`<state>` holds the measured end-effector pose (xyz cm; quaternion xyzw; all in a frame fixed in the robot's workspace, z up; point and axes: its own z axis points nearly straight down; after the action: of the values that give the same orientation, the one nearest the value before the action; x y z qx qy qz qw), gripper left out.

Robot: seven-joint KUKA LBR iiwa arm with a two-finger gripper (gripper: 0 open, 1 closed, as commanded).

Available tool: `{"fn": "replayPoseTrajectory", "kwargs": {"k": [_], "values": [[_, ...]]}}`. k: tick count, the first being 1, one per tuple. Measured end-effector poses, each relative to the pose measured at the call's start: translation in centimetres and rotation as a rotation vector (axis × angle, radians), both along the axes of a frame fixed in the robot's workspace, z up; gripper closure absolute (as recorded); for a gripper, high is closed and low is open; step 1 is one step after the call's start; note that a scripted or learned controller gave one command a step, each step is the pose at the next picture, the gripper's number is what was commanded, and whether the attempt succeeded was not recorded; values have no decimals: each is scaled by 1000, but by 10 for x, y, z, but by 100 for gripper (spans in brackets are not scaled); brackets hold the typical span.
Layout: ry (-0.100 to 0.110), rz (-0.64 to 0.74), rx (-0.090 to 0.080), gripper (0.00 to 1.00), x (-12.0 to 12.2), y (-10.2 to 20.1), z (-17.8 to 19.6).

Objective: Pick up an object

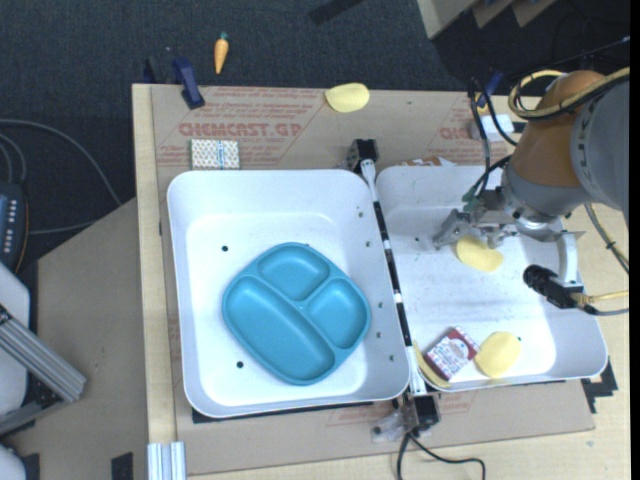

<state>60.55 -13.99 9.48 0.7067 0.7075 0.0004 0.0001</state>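
We find the hand [468, 230] low in the right bin [420, 190], at a yellow lemon-shaped piece [480, 256] — presumably lining up a pick; finger state we cannot tell.

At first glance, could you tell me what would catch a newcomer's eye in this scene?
The big blue divided plate lying in the left bin stands out first. Next comes the grey and orange arm reaching into the right bin, poised right over a yellow lump, with a second yellow lump and a red packet near the front.
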Motion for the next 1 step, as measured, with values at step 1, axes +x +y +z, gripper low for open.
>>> {"fn": "replayPoseTrajectory", "kwargs": {"k": [1], "values": [[3, -1, 0, 0, -11, -15, -10]]}}
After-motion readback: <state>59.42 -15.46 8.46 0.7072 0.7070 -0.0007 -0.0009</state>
